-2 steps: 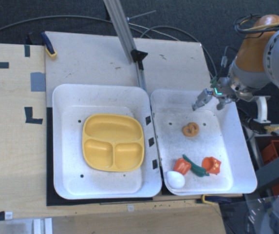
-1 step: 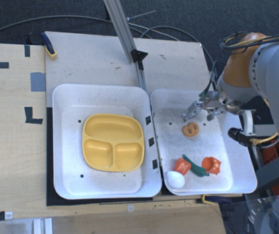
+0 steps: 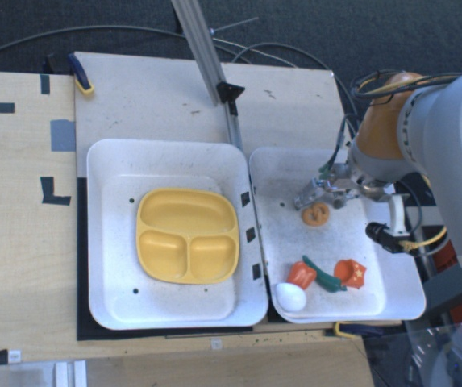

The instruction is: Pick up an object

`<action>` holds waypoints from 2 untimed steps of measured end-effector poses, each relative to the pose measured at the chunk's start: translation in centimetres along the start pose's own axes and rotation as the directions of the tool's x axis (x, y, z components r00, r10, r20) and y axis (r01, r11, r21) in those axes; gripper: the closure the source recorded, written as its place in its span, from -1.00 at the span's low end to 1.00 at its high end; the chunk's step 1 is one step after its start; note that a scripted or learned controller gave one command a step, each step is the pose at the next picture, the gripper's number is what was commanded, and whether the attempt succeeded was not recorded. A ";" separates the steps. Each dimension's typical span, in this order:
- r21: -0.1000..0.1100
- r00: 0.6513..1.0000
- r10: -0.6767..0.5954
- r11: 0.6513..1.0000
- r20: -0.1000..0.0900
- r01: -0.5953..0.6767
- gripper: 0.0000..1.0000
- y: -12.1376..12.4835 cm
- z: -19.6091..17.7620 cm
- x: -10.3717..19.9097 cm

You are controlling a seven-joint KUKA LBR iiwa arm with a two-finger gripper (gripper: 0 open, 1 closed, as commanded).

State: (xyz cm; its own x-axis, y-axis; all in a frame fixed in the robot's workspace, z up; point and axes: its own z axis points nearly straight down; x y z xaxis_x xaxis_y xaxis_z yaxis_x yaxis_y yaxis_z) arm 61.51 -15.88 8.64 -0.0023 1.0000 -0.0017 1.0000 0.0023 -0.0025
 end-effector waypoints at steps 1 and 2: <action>0.000 1.000 -0.002 1.000 -0.001 0.002 1.00 0.0 -1.2 0.1; -0.006 1.000 0.000 1.000 -0.002 0.000 1.00 0.2 -5.6 0.7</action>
